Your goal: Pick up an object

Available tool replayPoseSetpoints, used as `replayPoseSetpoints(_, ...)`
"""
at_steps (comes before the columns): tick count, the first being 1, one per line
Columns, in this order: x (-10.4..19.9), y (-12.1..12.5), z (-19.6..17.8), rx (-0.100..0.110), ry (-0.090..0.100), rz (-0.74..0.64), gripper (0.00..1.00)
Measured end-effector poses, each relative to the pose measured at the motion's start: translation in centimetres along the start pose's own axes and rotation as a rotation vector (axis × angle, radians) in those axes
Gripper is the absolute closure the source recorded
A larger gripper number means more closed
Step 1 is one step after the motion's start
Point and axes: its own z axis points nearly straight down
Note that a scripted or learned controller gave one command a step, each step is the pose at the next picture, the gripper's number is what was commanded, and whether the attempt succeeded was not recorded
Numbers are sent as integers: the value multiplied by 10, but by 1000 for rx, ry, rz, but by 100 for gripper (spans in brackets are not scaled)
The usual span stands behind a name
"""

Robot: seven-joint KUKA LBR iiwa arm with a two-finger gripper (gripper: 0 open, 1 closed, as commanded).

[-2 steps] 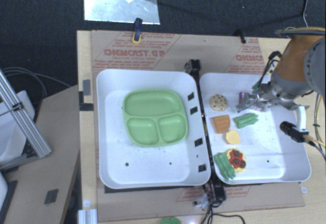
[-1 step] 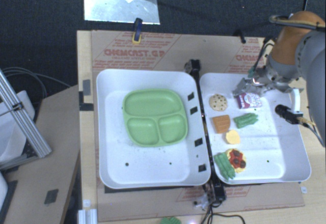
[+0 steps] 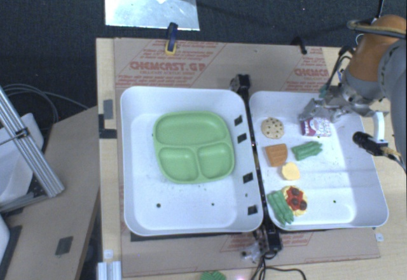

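In the right bin (image 3: 356, 209) lie a speckled cookie (image 3: 273, 127), a red-and-white packet (image 3: 316, 126), a green pod-like piece (image 3: 306, 149), a brown toast square (image 3: 276, 154), a yellow disc (image 3: 290, 172) and a pizza slice with green trim (image 3: 289, 202). My gripper (image 3: 325, 109) hangs low over the bin's far right part, just above and behind the packet. I see nothing held in it.
The left bin (image 3: 140, 209) holds a green divided plate (image 3: 193, 146). A black divider with clips (image 3: 248, 145) runs between the bins. The grey arm with its orange band (image 3: 372, 56) comes in over the right bin's far corner, with a black part (image 3: 369, 142) at the right rim.
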Motion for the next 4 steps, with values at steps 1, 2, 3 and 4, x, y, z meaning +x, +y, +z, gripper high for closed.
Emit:
replayPoseSetpoints(1,30,-39,1,4,0,0,0)
replayPoseSetpoints(2,28,-39,-9,9,0,0,100)
replayPoseSetpoints(3,28,-39,-9,8,0,-1,0)
replayPoseSetpoints(4,32,1,0,-3,0,-3,0)
